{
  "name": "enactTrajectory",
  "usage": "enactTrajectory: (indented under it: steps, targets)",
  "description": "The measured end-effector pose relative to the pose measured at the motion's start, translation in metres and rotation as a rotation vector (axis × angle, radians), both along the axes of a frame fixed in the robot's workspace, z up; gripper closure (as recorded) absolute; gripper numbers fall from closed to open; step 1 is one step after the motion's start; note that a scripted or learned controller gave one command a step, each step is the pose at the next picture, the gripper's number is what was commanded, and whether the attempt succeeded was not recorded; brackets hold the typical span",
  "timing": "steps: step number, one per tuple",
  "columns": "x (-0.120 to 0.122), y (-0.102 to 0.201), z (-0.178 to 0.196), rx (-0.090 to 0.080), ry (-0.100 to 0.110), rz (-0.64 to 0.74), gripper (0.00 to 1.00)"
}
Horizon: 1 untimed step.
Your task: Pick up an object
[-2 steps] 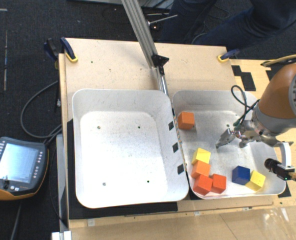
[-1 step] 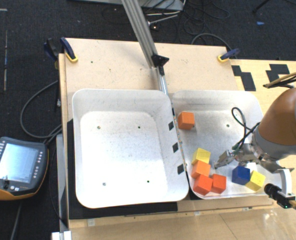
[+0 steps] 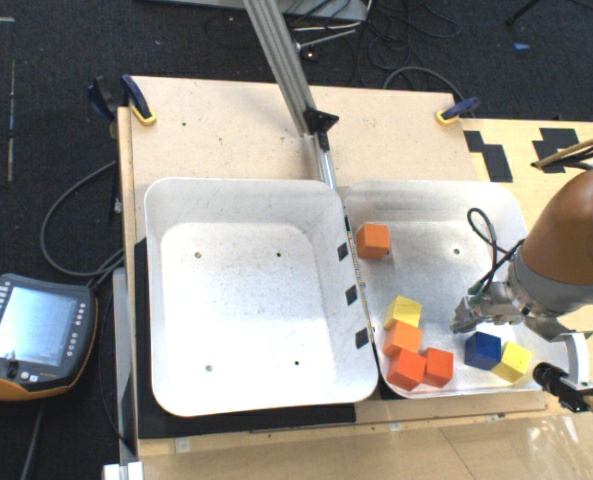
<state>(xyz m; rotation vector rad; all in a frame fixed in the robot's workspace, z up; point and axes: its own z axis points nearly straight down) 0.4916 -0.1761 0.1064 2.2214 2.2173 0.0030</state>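
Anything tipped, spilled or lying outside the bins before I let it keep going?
Nothing stands out. All the blocks sit inside the right bin: a lone orange block near the divider, the rest clustered at the front edge. The gripper hangs beside the blue block.

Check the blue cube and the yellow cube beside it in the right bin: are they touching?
Touching. The camera view shows the blue cube and the yellow cube edge to edge near the front of the right bin, with no white floor between them.
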Motion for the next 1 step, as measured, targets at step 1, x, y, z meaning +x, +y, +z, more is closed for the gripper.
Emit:
enactTrajectory:
  steps: [1]
  targets:
    - [0.009, -0.0181, 0.057, -0.003, -0.003, 0.002, 1.0]
